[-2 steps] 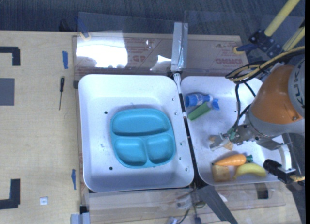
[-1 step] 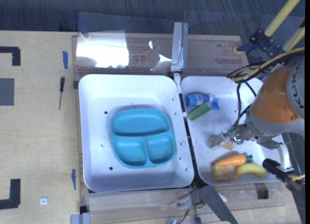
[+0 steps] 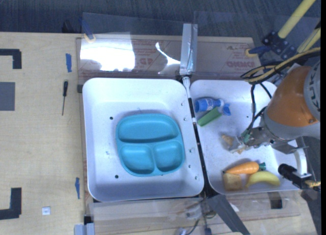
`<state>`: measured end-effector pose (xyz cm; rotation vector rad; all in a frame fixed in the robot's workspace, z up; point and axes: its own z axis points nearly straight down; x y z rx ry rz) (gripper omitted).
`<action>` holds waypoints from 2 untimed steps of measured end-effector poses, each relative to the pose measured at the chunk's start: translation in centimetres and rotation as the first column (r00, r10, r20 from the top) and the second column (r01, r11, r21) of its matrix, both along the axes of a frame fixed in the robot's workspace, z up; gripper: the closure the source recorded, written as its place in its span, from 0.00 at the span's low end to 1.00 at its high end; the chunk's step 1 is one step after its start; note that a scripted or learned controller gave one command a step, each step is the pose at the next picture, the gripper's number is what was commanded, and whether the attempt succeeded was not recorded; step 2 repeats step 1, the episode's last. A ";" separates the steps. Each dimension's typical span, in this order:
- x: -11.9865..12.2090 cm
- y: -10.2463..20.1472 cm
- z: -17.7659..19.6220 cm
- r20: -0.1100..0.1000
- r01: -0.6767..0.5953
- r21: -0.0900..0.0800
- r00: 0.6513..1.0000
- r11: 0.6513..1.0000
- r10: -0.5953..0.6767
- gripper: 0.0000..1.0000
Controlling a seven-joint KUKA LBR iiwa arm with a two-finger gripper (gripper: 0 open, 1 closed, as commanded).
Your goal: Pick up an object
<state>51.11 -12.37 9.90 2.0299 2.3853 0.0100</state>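
Orange-banded arm (image 3: 293, 108) sets its tool (image 3: 248, 140) beside a tan scrap (image 3: 230, 141); finger gap unreadable.

Two white bins (image 3: 97, 127); one blue tray (image 3: 150, 144), bottle (image 3: 208, 104), green stick (image 3: 210, 117), carrot (image 3: 242, 168), banana (image 3: 264, 179), bread piece (image 3: 233, 180).

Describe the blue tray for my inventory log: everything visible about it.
The tray is a light blue, smooth, plastic-looking dish with rounded corners and three compartments: one long one along the far side and two smaller ones nearer the camera. It lies flat, right way up, near the middle of the left bin, with nothing in it and nothing else touching it.
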 end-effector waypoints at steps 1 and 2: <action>2.3 5.7 8.7 -0.006 0.135 0.003 0.991 0.991 -0.135 1.00; 2.3 5.7 8.7 -0.006 0.135 0.003 0.991 0.991 -0.135 1.00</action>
